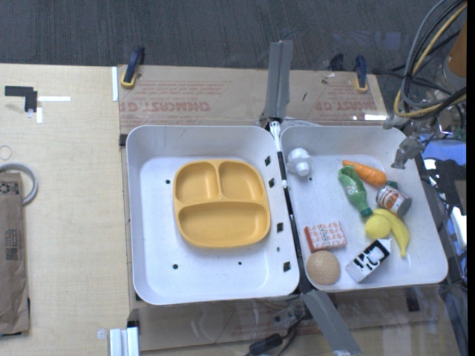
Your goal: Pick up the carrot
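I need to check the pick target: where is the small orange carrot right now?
The small orange carrot lies in the right white bin, near its far edge, touching the green bottle, just above the small can.

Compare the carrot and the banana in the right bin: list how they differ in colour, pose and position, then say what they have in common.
Colour: the carrot is orange; the banana is yellow.
Shape: the carrot is straight and tapered; the banana is curved.
Pose and position: the carrot lies roughly crosswise near the bin's far side, touching the green bottle; the banana runs more lengthwise nearer the front, beside the lemon.
Both lie flat in the right bin.
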